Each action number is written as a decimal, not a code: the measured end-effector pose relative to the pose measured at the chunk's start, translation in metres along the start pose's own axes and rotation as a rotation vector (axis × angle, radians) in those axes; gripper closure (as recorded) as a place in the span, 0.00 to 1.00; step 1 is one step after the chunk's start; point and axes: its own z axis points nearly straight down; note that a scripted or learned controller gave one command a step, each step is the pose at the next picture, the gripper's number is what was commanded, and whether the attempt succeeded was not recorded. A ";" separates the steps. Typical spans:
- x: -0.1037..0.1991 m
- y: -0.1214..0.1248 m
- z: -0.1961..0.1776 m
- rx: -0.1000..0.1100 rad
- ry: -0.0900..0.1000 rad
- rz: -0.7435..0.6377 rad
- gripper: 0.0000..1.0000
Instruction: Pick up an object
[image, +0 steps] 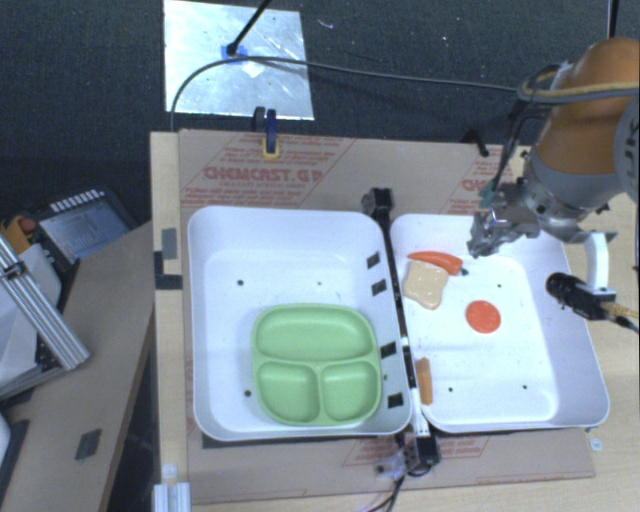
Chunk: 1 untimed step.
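Two shallow white bins sit side by side on the tabletop, a left bin and a right bin, meeting along a dark divider down the middle. A green three-compartment plate lies in the left bin, toward its near edge. In the right bin, a red-orange carrot-shaped piece lies near the far left corner, with a pale tan slice of bread just beside it on the near side, the two touching or nearly so. A round orange-red disc rests near the middle of that bin, apart from the bread. A small orange stick lies along the bin's left wall, close to the near edge. The gripper hangs over the far edge of the right bin, just beside the carrot-shaped piece's right tip. Whether its fingers are wide or narrow I cannot tell; nothing is visible between them.
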 end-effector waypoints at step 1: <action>0.051 -0.005 0.019 0.001 0.000 0.000 1.00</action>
